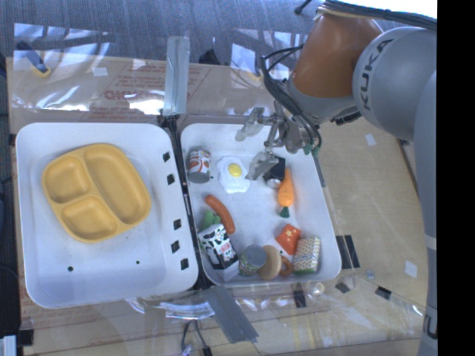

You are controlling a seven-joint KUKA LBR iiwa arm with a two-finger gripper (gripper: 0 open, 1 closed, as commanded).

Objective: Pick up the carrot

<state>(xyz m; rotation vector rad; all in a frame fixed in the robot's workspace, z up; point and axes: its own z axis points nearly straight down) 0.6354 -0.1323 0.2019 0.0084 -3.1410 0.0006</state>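
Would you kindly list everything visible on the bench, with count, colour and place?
bins: 2, white, side by side
divided plate: 1, yellow, left bin
carrot: 1, orange, right bin, right side
fried egg: 1, white and yellow, right bin, upper middle
sausage: 1, red-orange, right bin, centre
can: 1, grey-brown, right bin, upper left
cow-print carton: 1, black and white, right bin, lower left
arm: 1, grey and orange, right
gripper: 1, dark grey, above the carrot's upper end
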